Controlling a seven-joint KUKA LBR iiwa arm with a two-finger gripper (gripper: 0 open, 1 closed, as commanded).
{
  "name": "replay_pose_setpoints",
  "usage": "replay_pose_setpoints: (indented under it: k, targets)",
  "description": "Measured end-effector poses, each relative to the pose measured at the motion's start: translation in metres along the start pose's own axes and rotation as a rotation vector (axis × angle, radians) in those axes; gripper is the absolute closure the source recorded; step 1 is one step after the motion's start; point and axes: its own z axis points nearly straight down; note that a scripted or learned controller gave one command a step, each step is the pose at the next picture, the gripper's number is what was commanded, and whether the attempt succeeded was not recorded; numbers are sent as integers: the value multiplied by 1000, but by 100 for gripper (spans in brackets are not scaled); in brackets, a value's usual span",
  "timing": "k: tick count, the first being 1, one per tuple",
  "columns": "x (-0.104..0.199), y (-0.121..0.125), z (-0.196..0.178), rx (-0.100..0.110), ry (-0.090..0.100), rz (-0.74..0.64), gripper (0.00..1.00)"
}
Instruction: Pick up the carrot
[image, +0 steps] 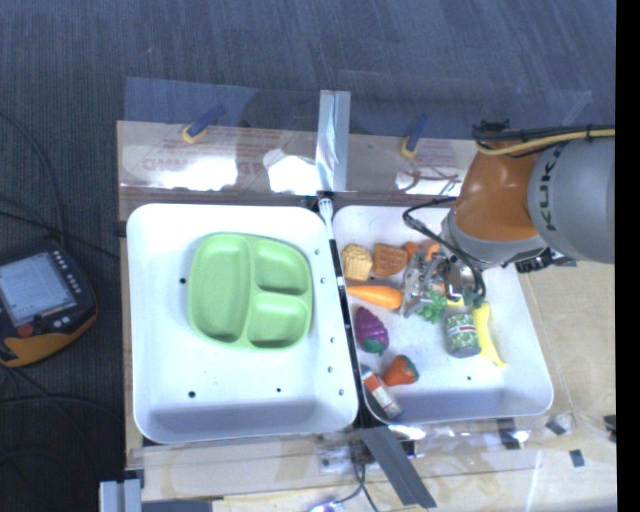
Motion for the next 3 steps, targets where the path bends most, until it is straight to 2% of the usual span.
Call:
replay_pose_setpoints:
  k: [1, 2, 3]
  targets:
    - [-12, 12, 0, 14, 5, 27, 0]
    - [6, 13, -1, 11, 0, 185, 0]
    - [2, 15, 0, 11, 7, 240, 0]
